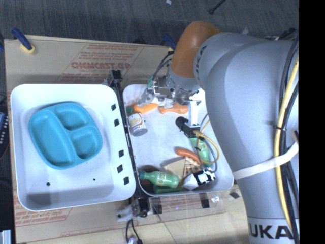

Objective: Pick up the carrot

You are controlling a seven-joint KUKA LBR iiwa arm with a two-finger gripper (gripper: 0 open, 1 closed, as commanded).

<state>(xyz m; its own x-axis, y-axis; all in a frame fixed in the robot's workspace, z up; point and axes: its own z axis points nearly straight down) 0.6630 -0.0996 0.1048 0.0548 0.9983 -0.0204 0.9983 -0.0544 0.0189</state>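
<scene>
The carrot (145, 107) is an orange piece lying at the far end of the right bin (157, 141). Its orange ends show on either side of my gripper (162, 101), which is down directly over its middle. The gripper's body hides the carrot's centre, so contact cannot be made out. The grey arm with its orange band comes in from the right and covers that bin's far right corner.
A small can (136, 124) lies just in front of the carrot. Near the bin's front lie a green bottle (160, 179), a brown wedge (176, 164), another orange piece (185, 152) and a black-and-white item (204, 178). A blue divided plate (66, 133) sits in the left bin (30, 187).
</scene>
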